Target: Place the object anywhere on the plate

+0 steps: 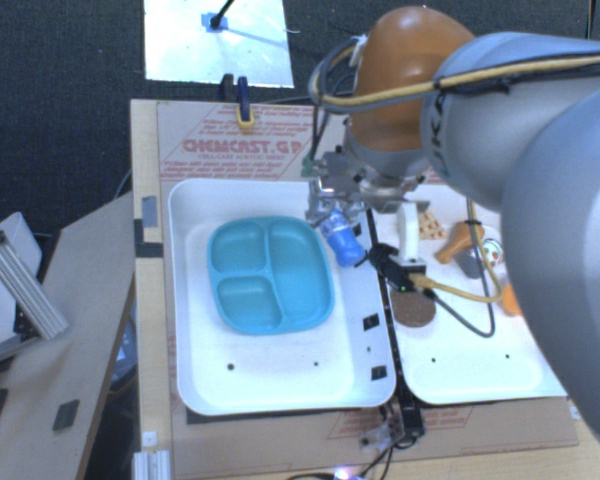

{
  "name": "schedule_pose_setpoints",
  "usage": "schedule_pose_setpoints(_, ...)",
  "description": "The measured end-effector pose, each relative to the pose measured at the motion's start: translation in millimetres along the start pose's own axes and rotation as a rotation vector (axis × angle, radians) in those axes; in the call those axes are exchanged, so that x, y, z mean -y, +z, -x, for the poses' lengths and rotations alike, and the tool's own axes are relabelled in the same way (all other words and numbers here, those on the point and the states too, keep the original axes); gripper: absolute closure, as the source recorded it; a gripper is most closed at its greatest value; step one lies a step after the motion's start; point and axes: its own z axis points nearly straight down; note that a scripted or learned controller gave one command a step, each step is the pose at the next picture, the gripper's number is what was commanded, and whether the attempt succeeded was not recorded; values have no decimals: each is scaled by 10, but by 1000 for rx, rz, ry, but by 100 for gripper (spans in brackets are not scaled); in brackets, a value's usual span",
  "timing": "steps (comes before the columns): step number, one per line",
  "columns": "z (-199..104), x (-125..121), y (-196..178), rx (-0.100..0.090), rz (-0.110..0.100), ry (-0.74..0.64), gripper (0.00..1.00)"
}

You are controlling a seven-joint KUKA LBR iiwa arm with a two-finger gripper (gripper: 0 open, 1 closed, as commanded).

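A light blue plate (270, 273) with three compartments lies in the left bin (200, 368). My gripper (332, 218) hangs over the plate's right rim, near the wall between the two bins. A small blue object (343, 241) sits between its fingers and is lifted off the bin floor. It hangs just past the plate's upper right edge. The gripper is shut on it.
The right bin (480, 373) holds a brown round disc (413, 310), an orange and grey piece (462, 246), a tan waffle-like piece (431, 227) and a small orange item (508, 299). The grey arm covers the upper right of the view.
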Motion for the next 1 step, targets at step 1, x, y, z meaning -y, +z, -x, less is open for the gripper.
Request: schedule_pose_setpoints(1, -417, 36, 214, 2, -3, 2, 100)
